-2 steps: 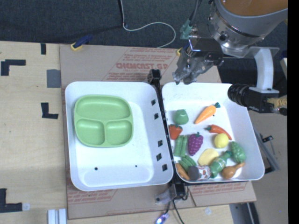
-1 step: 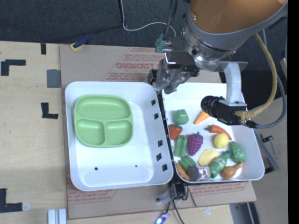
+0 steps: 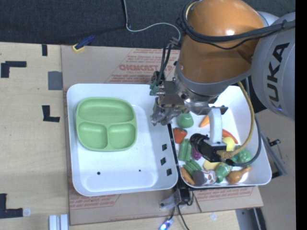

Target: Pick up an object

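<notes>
My gripper (image 3: pixel 164 115) hangs at the inner edge between the two bins, over the left rim of the right bin (image 3: pixel 240 96). Below and right of it lie several toy foods: a green round piece (image 3: pixel 184 120), a red piece (image 3: pixel 179 134), a green pod (image 3: pixel 184 150), an orange carrot piece (image 3: pixel 205 120), a purple piece (image 3: pixel 196 153) and a yellow piece (image 3: pixel 229 138). The big orange arm hides the bin's far part. Nothing shows between the fingers.
The left bin (image 3: pixel 115 174) holds a green divided plate (image 3: pixel 106 124) in its far half. More toy foods, green, orange and brown, crowd the right bin's near edge (image 3: pixel 218 172). A cardboard sheet (image 3: pixel 124 68) lies under both bins.
</notes>
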